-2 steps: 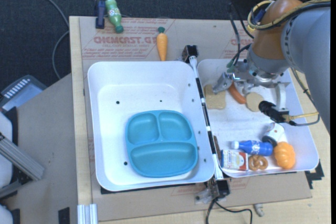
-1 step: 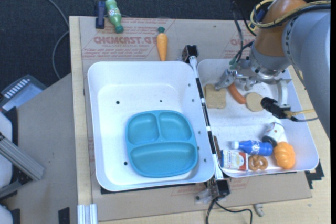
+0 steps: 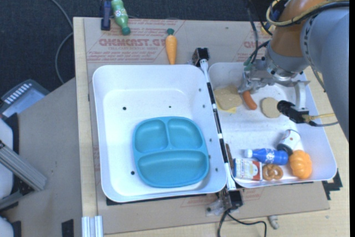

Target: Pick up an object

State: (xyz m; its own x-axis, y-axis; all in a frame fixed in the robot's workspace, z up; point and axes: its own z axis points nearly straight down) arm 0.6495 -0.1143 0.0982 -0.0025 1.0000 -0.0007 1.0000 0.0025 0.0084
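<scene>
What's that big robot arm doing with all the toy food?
The robot arm has reached its claw down into the right bin, right above a little orange sausage lying between two pale bread slices. It isn't holding anything yet. The left bin has a blue divided plate.

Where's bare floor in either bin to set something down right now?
Left bin: the strip behind the blue divided plate, up to the far wall, is bare. Right bin: the middle patch between the sausage and the blue bottle is bare. Its near corner is crowded, and its far end sits under the gripper.
</scene>
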